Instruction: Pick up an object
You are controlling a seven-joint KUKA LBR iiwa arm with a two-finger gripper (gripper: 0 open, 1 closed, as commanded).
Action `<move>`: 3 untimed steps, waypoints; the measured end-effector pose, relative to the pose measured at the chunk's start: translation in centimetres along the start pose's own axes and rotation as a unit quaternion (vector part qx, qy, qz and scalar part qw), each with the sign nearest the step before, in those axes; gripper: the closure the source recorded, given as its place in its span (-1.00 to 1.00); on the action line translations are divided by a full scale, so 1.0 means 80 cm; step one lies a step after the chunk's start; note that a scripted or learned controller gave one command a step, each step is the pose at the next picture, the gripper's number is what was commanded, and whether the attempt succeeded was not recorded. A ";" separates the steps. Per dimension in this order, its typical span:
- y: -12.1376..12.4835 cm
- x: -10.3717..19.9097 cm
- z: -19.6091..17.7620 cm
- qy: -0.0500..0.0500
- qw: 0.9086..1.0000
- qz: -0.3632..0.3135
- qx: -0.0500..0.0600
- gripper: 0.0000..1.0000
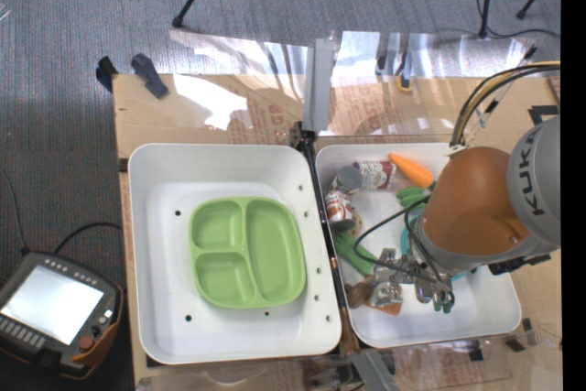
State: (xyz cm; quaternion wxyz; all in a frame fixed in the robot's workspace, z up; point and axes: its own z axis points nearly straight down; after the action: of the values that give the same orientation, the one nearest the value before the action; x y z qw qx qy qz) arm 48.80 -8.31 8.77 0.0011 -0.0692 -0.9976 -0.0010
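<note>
1. Gripper low in the right bin, beside the green tray's bin.
2. Whether its fingers are apart or together cannot be told; wrist hides clutter.
3. Carrot lies beyond.

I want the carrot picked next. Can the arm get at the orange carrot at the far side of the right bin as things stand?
Probably yes. The carrot lies on top near the right bin's far wall with nothing over it. The gripper is down at the bin's near side, so it would have to lift and move across.
</note>
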 end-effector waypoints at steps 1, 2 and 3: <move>0.000 0.015 0.000 -0.001 1.000 0.026 0.000 1.00; 0.044 -0.153 -0.128 -0.005 0.986 0.167 0.000 1.00; 0.009 -0.136 0.002 0.000 0.984 0.180 0.001 1.00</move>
State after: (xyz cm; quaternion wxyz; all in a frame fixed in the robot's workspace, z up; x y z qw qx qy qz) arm 59.65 -9.09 8.62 0.0010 -0.2478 -0.9688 0.0000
